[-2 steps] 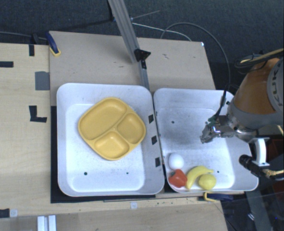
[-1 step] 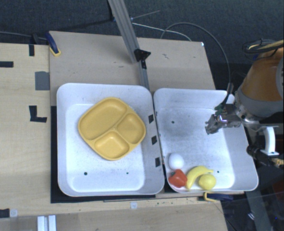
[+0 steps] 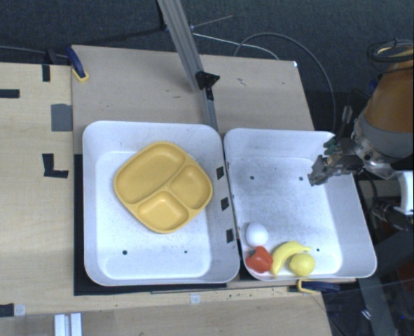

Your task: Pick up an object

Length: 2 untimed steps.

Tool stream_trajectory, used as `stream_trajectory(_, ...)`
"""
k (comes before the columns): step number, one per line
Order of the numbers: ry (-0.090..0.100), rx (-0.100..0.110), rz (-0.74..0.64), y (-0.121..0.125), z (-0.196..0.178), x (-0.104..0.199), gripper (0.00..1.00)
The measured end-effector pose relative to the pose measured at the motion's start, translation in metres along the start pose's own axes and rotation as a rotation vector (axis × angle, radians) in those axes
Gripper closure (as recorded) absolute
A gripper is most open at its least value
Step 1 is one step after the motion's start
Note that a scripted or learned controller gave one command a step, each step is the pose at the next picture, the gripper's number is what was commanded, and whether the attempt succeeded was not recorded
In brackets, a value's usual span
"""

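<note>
Objects for picking lay clustered in the near corner of the right bin (image 3: 347, 257), well away from the gripper (image 3: 320, 171) and toward the front of the bench from it: a white ball (image 3: 256, 233), a red piece (image 3: 260, 259) that looked like a small fruit or pepper, a banana (image 3: 285, 253) and a yellow round fruit (image 3: 302, 264), all crowded so close that they seemed to touch one another. As far as I could judge, the task had hardly begun; none of them had been lifted, and nothing sat between the fingers. The arm (image 3: 389, 114) reached in over the far right side of that bin, its gripper hanging over bare bin floor with the cluster well apart from it. The jaws were too dark and small for me to say how wide they stood, so I could not tell whether they were spread or closed. I could not tell either whether the tips touched the floor or hung just above it. Off beyond the pile, in the left bin (image 3: 94, 187), a yellow divided tray (image 3: 163, 186) lay alone. What remained, by my reckoning, was the whole job: travel to the pile, descend on one piece, close and lift.
</note>
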State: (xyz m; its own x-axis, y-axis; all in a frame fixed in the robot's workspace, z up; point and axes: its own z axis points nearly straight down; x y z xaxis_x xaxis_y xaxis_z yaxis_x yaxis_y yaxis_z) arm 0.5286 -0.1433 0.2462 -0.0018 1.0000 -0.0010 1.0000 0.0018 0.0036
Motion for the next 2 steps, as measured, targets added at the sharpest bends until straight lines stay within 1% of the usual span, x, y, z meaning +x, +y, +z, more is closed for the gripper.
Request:
stream_trajectory(1,0.003,0.003,-0.005,0.01,-0.006,0.051,1.0)
stream_trajectory(2,0.002,0.007,-0.004,0.023,0.01,0.099,1.0)
